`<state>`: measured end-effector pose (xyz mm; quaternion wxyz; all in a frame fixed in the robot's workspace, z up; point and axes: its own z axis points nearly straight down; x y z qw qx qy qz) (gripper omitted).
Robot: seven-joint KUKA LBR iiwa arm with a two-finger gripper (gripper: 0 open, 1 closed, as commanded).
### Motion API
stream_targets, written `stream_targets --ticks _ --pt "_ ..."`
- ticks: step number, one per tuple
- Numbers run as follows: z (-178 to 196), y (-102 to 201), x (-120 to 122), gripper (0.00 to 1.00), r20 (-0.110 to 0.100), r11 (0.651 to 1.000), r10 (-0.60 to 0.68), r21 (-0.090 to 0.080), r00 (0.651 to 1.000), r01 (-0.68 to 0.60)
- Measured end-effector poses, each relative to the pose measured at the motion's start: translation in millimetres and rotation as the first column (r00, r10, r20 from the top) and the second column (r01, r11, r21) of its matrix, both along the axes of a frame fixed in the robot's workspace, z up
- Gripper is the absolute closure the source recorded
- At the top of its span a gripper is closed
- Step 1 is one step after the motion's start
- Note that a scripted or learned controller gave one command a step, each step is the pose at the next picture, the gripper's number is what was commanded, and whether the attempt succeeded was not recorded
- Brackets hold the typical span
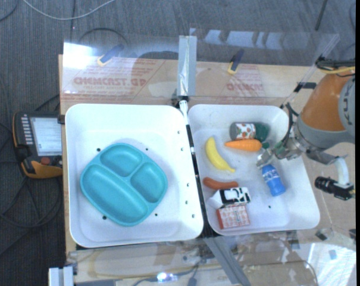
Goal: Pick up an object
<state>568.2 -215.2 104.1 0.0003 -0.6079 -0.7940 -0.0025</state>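
Observation:
The right bin (299,216) holds a yellow banana (216,155), an orange carrot (243,145), a small can (244,130) beside a dark green item (262,128), a red sausage (219,183), a black and white carton (234,196), a red packet (234,217) and a blue bottle (274,179). My gripper (274,153) hangs low over the right bin, just right of the carrot's tip and directly above the blue bottle's cap. Its finger state is too small to read.
The left bin (84,115) carries a teal divided plate (124,183). A handheld pendant (36,142) lies left of the bins. The arm's orange band (322,103) and grey body overhang the right bin's right wall. Clear panels stand behind the bins.

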Motion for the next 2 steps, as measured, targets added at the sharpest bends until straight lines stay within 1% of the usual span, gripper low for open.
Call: stream_targets --ticks 1,2 --pt "-12 28 -10 1.0 0.013 0.995 -0.102 -0.01 0.995 0.102" --pt "94 96 20 1.0 -0.003 0.983 -0.182 -0.007 0.983 0.182"
